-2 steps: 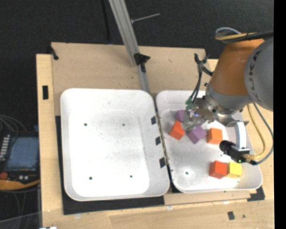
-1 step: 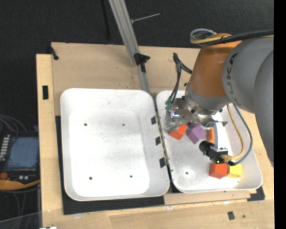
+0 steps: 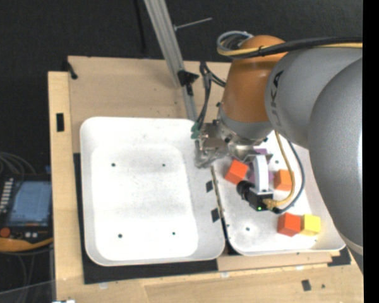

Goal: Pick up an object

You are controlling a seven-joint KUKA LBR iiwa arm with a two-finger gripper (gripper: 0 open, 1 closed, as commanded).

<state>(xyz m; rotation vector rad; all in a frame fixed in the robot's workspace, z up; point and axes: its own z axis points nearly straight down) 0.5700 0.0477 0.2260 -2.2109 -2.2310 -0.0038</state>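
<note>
The gripper (image 3: 206,149) hangs over the right bin (image 3: 259,243); its state cannot be determined. An orange block (image 3: 236,171) lies just beside it.

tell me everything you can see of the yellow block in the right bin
The yellow block is a small, plain, cube-like piece, bright yellow, matte, seemingly intact. It lies flat on the floor of the right bin, toward the view's lower right corner, side by side with an orange block, apparently touching it.

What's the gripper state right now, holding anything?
Gripper: cannot be told from this view; no object is seen in its grasp. It sits at the left wall of the right bin, beside the nearest orange block.
</note>
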